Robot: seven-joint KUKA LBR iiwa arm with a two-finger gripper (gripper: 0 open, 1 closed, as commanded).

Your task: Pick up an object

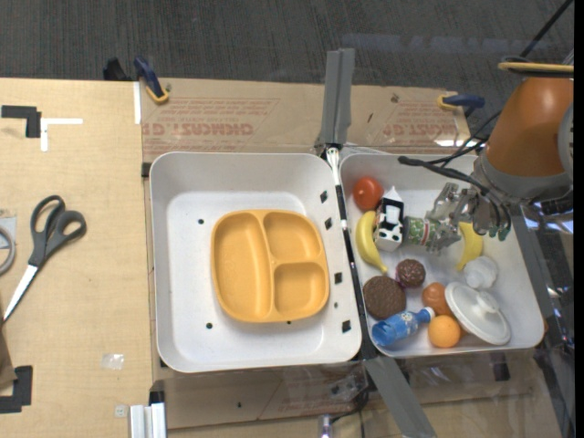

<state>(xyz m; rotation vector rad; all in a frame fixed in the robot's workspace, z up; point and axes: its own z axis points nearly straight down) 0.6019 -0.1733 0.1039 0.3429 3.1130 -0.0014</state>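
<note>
The gripper (449, 219) is low inside the right bin (525, 272), in the middle right of the frame, and its metal fingers point toward the left. Whether they are spread or pressed together cannot be told, because they are small and mixed with cables.

Just beside the fingertips lies a small green and white can (418, 230) on its side, with a black and white cow toy (390, 224) at its left end. This can seems the most probable target. It is probably light and stiff, with a smooth round wall, so it can roll or slip; a hold across the middle of its body looks the safest.

Around it the bin is crowded: a banana (368, 241) and a red tomato (367, 191) further left, a second banana (471, 245) under the wrist, two brown round cakes (384, 296), a blue bottle (399, 328), an orange (444, 332) and a white lid (478, 312) lower down.

The left bin (173, 272) holds a yellow divided plate (270, 265). Scissors (41, 245) lie on the bench at the far left.
</note>
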